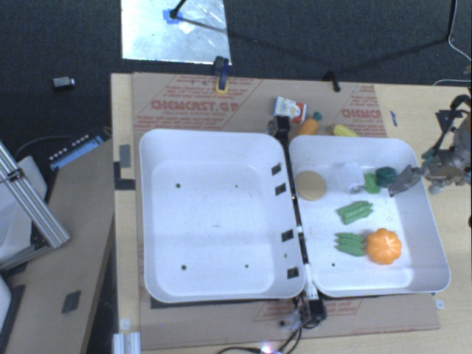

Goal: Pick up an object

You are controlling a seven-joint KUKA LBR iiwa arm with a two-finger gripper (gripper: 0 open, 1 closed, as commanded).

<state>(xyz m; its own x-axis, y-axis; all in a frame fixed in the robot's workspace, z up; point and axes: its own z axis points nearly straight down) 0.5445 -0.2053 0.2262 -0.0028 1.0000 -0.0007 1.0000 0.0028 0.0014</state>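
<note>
The right bin (424, 220) holds several small things. A tan round disc (310, 185) lies near its left wall, with a translucent white piece (348, 175) beside it. A dark green item (385, 175) sits at the back right. A green pod (355, 212) lies mid-bin. A second green bunch (351, 243) touches an orange pumpkin-like ball (383, 245) at the front. My gripper (405, 180) comes in over the bin's right rim, just right of the dark green item, with nothing seen held in it.
The left bin (214, 212) lies alongside. Behind the bins on the cardboard sit a white and red packet (287, 108), a small orange item (308, 126) and a yellow item (344, 131). A clamp (220, 74) grips the bench's back edge.
</note>
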